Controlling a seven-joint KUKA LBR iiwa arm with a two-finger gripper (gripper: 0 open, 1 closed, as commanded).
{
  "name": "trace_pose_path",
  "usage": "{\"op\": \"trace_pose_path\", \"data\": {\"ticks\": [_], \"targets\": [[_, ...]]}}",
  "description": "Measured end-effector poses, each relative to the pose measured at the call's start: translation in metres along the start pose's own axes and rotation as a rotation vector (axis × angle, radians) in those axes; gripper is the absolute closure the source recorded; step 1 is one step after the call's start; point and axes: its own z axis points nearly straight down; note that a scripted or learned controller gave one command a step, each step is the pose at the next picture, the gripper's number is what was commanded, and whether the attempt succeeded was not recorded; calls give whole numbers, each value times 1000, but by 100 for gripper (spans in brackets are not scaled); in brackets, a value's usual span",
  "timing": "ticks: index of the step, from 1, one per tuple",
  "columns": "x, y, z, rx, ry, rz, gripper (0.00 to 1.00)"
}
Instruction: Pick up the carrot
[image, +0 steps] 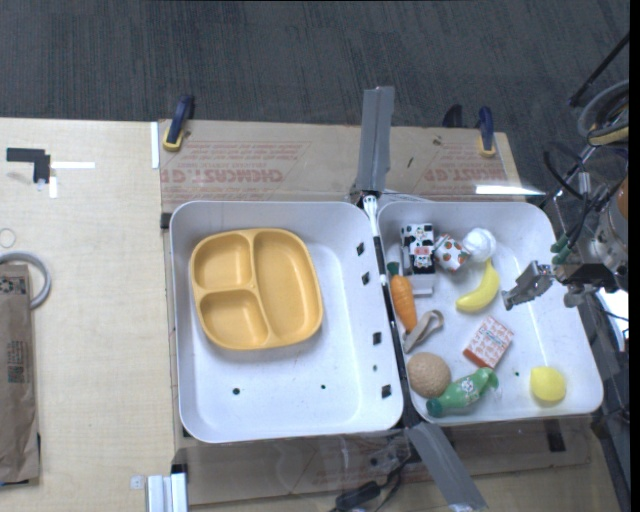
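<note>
The orange carrot (403, 301) with a green top lies along the left wall of the right bin (570, 330), tip pointing toward the front. My gripper (524, 287) hangs over the right side of that bin, well to the right of the carrot and past the banana. Its fingers look spread apart with nothing between them.
A yellow divided plate (257, 288) sits in the left bin (280, 400). Around the carrot lie a black-and-white cow toy (418, 246), a banana (480, 288), a red-and-white carton (488, 342), a tan ball (429, 374), a green bottle (462, 392) and a lemon (547, 384).
</note>
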Motion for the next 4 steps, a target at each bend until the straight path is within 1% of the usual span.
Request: {"op": "trace_pose_path", "data": {"ticks": [1, 2, 3, 4], "targets": [[11, -2, 110, 1, 0, 60, 0], [-55, -2, 150, 0, 1, 41, 0], [-55, -1, 191, -4, 3, 213, 0], [40, 0, 190, -6, 3, 263, 0]]}}
